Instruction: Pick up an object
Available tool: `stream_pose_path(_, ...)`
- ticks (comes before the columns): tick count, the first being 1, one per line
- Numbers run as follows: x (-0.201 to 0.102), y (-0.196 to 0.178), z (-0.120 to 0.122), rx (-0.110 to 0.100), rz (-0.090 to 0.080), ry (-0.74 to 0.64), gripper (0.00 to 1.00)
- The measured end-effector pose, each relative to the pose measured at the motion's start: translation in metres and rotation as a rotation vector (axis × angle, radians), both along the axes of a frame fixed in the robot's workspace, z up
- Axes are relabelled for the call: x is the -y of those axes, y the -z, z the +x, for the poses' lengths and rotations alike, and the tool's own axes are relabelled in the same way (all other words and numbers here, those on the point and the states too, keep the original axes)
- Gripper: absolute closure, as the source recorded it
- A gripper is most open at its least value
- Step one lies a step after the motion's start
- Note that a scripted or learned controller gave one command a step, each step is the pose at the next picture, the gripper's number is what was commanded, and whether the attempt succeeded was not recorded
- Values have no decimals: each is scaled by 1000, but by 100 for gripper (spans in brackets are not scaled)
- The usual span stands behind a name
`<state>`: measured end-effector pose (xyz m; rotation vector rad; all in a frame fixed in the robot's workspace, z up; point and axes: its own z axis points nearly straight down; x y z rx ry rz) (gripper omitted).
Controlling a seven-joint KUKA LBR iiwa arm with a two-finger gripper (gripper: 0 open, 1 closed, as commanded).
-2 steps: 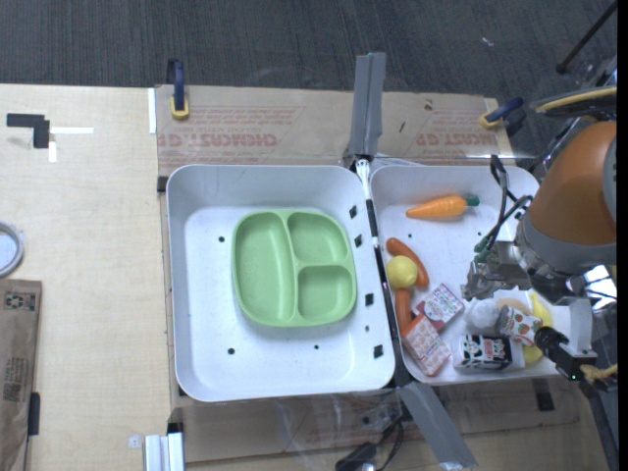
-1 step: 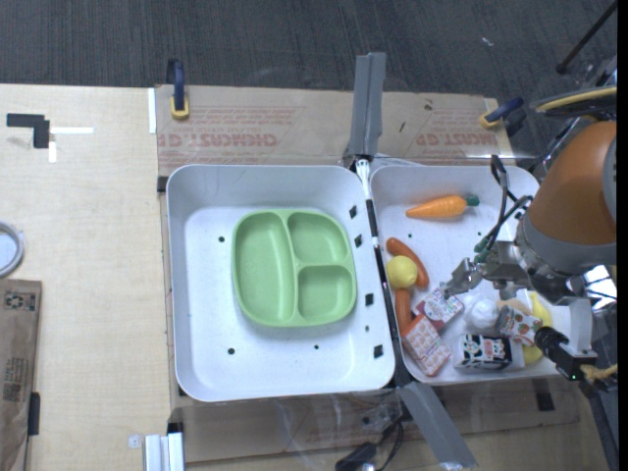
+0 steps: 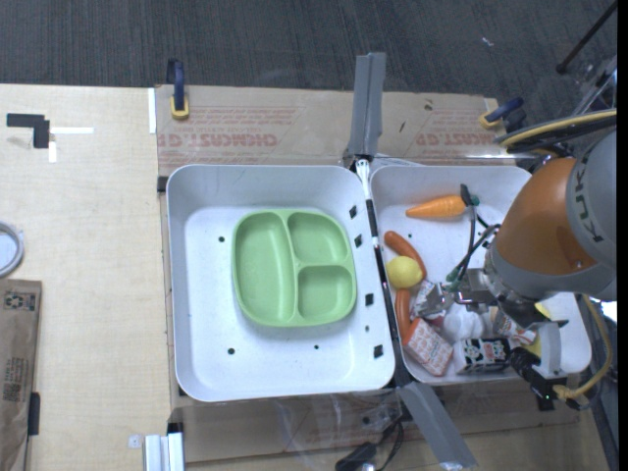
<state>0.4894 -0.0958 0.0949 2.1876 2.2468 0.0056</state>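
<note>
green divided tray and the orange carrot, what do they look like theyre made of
The green three-compartment tray in the left white bin looks like moulded plastic with a matte finish: one even colour, rounded ridges, soft dull highlights. The orange carrot with a green stem in the right white bin looks like a plastic toy, smooth and uniformly coloured, though rubber or foam cannot be ruled out from here.

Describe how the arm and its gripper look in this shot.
The arm is grey with a broad, rounded orange band above the wrist; part of dark lettering shows on the grey shell near the picture's right edge. Thin dark cables run beside the wrist. The gripper is a cluttered grey metal assembly with black parts, low over the right bin.
</note>
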Motion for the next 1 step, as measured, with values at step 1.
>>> stream_pose_path(1,-14,-96,10,-9,0,141,0)
